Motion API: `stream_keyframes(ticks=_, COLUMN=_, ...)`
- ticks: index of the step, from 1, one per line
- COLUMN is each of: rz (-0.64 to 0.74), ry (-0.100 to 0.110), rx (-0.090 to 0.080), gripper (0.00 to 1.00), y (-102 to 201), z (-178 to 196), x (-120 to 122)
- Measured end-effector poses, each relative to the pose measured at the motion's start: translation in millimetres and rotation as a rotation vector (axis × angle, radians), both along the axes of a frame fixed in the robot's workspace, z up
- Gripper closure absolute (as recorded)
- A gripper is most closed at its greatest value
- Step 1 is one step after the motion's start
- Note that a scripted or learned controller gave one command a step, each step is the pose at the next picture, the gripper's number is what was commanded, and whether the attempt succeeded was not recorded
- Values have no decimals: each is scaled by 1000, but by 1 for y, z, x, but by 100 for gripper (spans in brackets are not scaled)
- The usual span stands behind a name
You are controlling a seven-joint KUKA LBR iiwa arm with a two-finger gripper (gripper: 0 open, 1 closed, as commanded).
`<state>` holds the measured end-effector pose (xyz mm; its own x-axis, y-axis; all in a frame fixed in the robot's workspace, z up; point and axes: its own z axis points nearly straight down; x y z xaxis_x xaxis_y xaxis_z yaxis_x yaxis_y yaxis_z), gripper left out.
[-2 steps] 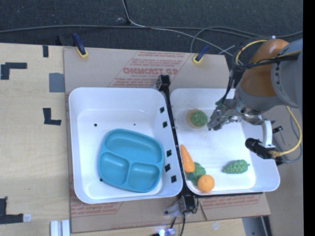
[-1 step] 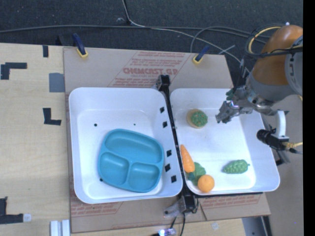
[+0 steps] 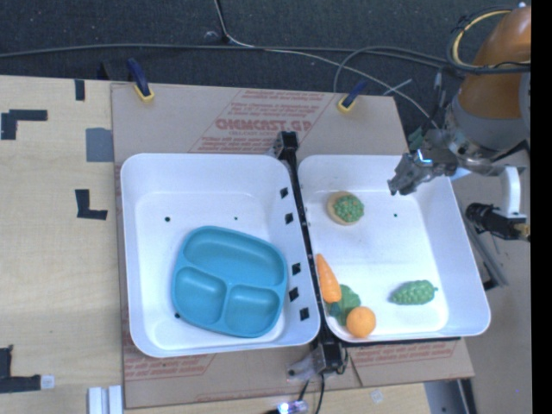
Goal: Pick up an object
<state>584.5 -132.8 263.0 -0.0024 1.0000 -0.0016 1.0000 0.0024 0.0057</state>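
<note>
Broccoli (image 3: pixel 346 208) lies upper left in the right bin (image 3: pixel 457 231), apart from the carrot (image 3: pixel 328 279), orange (image 3: pixel 360 321) and green cluster (image 3: pixel 414 293) lower down; likely a light, stiff toy, bumpy top, best pinched across its round sides; claw (image 3: pixel 404 179) hangs just right of it, grip state unclear, holding nothing visible.

**Red print on the cardboard**

The one legible marking is red print on the cardboard sheet (image 3: pixel 259 119) under the bins, up and to the left of the gripper (image 3: pixel 404 182). Its largest line seems to read "CHEMCAST GP"; the smaller lines around it are too blurred to read. More red print at the sheet's lower edge is unreadable.
</note>
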Motion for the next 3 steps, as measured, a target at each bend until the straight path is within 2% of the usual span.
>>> stream_keyframes(ticks=1, rz=-1, ry=5, rx=1, gripper=100, y=0, z=19, x=0)
stream_keyframes(ticks=2, rz=2, ry=8, rx=2, gripper=100, y=46, z=0, x=-8)
stream_keyframes(ticks=3, rz=3, ry=10, rx=3, gripper=100, y=97, z=-13, x=-35)
